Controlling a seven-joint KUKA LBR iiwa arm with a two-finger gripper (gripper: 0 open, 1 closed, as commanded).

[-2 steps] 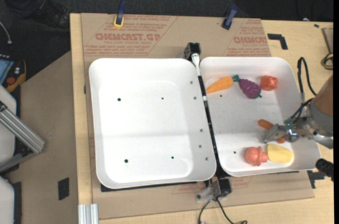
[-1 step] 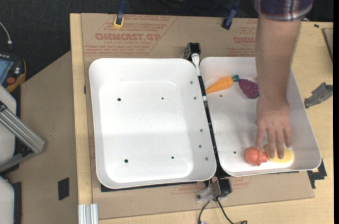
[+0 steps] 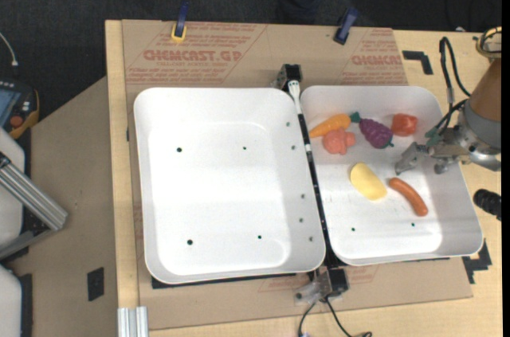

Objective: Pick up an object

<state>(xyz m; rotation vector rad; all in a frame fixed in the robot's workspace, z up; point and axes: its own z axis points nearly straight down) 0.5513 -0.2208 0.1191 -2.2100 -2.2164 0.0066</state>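
Your hand (image 3: 416, 158) sits at about 3 o'clock in the right bin (image 3: 398, 244), fingers spread apart with nothing between them, just above the sausage (image 3: 408, 195) and beside the yellow potato (image 3: 368, 182). Drop in sloppy and you'll probably nudge the sausage away or clip the bin wall. The purple grapes (image 3: 376, 132), red pepper (image 3: 404, 123), carrot (image 3: 330, 125) and pink piece (image 3: 338, 142) crowd 12 o'clock, so there's little room up there.

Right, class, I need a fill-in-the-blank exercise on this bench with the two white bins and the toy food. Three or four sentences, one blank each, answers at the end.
1. All the toy food lies in the ____ bin.
2. The carrot is coloured ____.
3. The sausage lies just to the right of the ____ potato.
4. The gripper reaches in from the ____ side of the view.

Missing words: right; orange; yellow; right
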